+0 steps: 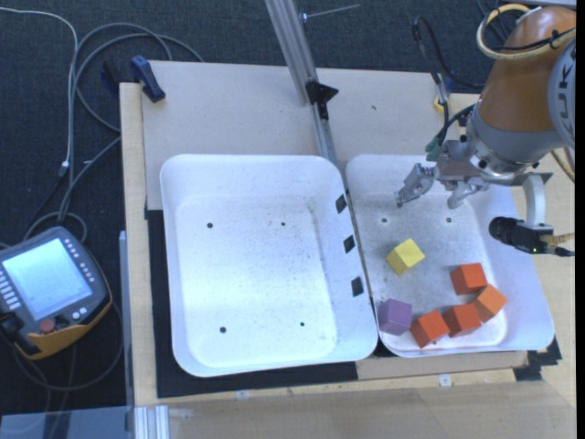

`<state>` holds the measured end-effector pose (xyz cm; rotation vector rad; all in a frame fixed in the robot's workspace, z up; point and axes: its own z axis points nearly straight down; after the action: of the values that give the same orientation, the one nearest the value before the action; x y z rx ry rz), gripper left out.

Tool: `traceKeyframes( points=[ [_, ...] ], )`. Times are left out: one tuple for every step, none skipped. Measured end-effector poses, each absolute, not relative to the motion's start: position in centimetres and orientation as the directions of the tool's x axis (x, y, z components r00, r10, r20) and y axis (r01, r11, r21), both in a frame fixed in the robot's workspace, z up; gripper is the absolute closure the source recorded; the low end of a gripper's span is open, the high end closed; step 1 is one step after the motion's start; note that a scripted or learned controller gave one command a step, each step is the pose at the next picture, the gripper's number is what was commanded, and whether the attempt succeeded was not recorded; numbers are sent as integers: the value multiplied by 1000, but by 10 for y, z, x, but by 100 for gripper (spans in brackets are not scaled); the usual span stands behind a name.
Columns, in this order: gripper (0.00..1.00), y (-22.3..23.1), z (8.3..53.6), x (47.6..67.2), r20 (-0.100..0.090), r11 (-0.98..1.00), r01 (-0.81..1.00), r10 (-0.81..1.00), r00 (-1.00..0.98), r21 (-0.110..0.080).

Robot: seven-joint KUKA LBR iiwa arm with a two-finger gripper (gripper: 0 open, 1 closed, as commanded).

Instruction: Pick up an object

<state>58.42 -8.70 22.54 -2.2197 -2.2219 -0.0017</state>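
Note:
The right bin (439, 236) holds a yellow block (405, 255) near its middle. A purple block (395, 315) lies at its front left corner. Several orange blocks (466, 302) cluster along the front right. My gripper (435, 190) hangs over the far part of this bin, behind the yellow block and apart from it. Its two fingers are spread open with nothing between them.
The left bin (174, 186) lies beside the right one, with black clips along the shared edge. A slanted metal pole (291, 39) rises from the back of the bench. A blue clamp (146, 78) sits at the bench's far left corner. A teach pendant (50, 286) and cables lie on the floor at left.

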Motion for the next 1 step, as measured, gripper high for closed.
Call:
traceKeyframes(
  points=[
    [0,-96,95,559,2,-1,1000,1000,1,-11]
  ],
)
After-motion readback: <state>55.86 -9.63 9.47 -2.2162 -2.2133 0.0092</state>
